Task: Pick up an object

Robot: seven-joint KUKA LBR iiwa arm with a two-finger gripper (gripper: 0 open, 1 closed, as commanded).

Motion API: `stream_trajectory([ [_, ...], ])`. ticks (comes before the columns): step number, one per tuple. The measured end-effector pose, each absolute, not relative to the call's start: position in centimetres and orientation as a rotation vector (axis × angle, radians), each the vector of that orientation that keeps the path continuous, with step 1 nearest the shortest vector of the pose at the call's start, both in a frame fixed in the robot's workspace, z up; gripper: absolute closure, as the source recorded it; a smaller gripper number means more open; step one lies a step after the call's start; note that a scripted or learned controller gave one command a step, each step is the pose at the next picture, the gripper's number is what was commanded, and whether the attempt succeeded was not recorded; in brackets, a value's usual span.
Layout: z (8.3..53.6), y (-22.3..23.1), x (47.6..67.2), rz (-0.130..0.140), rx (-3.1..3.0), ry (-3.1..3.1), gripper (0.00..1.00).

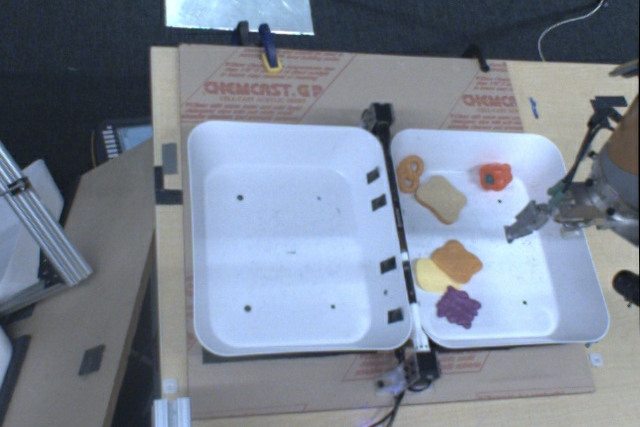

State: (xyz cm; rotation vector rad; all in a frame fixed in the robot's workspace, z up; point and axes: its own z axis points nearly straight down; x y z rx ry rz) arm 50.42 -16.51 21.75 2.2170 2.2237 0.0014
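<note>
Gripper [522, 225]: you see it low over the right bin [575, 315], nothing between its fingers; whether they are parted, you cannot tell.
Objects: pretzel [410, 173], bread slice [442, 199], red piece [494, 177], orange piece [457, 261], purple grapes [458, 306] lie in that bin.

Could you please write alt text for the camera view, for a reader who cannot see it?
The arm's tool hovers over the right bin, which holds a pretzel, bread slice, red-orange toy, orange piece, yellow piece and purple grapes. The left bin sits beside it.
</note>
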Motion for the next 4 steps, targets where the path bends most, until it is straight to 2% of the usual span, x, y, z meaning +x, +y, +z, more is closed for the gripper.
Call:
stream_trajectory([
  [1,22.9,-16.5,50.5,0.004,2.212,2.224,1.00],
  [2,33.9,-10.3,50.4,0.015,2.205,2.224,1.00],
  [3,52.0,-10.3,49.0,0.019,2.203,2.215,1.00],
  [4,42.9,-3.0,48.7,-0.004,2.212,2.238,1.00],
])
